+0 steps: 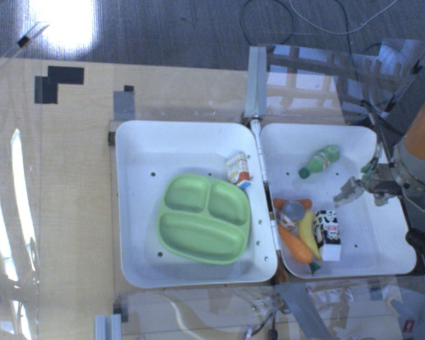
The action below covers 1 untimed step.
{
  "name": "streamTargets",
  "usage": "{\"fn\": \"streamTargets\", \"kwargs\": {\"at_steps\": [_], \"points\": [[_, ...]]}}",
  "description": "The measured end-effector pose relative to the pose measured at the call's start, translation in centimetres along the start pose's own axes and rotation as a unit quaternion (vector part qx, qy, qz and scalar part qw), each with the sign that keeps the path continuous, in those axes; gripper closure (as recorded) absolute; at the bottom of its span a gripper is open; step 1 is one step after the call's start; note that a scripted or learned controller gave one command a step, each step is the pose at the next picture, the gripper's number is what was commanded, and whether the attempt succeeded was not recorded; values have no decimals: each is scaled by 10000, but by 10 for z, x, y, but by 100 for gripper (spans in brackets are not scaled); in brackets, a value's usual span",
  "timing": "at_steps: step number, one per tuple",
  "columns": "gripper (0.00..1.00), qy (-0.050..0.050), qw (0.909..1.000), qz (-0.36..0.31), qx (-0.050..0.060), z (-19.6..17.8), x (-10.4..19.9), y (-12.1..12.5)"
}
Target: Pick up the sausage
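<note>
Nearest the camera, in the front left corner of the right bin (382,261), lies a small cluster of things: one orange carrot (295,244), one yellow banana (309,233) touching it on its right, and one small black-and-white carton (329,234) standing just beside the banana. Just behind the carrot sits one grey round piece (293,210), and at its far edge one short orange-red piece (289,203), which looks to be the sausage, lies close against the bin's left wall, partly hidden by the grey piece. One green bottle (319,161) lies on its side further back in the same bin, well apart from the cluster. That makes six things in the right bin. Two white bins stand side by side; the left bin (138,190) holds two things: one green plate (204,218) with three compartments, lying flat near the middle, and one small crumpled packet (238,168) just behind the plate's far right corner. One arm reaches in from the right, and its gripper (358,188) hangs over the right half of the right bin, between the bottle and the carton and apart from both; its fingers look spread and nothing lies between them.
</note>
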State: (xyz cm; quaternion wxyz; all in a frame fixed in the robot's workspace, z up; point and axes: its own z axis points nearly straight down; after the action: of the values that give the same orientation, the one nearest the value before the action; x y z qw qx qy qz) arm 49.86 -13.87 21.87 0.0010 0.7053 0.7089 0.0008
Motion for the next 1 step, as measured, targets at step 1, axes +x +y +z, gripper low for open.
{"fn": "streamTargets", "kwargs": {"at_steps": [1], "points": [[0,1,9991,-429,0,40,40,69]]}}
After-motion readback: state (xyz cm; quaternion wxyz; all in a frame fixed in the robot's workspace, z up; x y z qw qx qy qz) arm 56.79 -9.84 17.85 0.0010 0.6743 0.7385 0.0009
